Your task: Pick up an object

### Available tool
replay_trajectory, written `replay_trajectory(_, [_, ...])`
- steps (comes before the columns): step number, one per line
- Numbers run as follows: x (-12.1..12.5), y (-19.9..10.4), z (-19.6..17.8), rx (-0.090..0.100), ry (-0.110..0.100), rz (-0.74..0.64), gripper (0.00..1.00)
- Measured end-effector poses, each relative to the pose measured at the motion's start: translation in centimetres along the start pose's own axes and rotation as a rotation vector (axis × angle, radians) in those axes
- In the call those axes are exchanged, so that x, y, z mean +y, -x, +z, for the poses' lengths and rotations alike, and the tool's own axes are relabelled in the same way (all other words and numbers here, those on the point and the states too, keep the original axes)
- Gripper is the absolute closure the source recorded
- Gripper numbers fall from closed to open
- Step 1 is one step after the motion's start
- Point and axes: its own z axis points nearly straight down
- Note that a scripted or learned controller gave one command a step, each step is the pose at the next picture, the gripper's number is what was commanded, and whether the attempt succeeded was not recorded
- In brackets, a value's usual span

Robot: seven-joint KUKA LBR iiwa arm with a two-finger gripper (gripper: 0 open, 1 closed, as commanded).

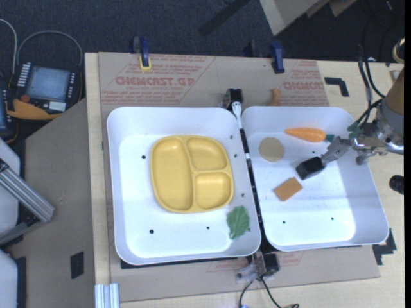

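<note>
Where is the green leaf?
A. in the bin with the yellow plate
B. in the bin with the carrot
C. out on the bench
A: the green leaf lies on the floor of the bin just off a corner of the yellow plate, while the carrot is in the other bin.

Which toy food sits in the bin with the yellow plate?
The green leaf, alone beside the plate; the carrot, disc and square lie in the other bin.
</note>
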Motion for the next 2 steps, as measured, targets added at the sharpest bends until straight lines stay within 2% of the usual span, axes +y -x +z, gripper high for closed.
replay_trajectory(1, [0.3, -0.1, -0.8, -0.004, 0.015, -0.004, 0.00])
replay_trajectory(2, [-0.6, -0.5, 4.8, 0.000, 0.008, -0.003, 0.00])
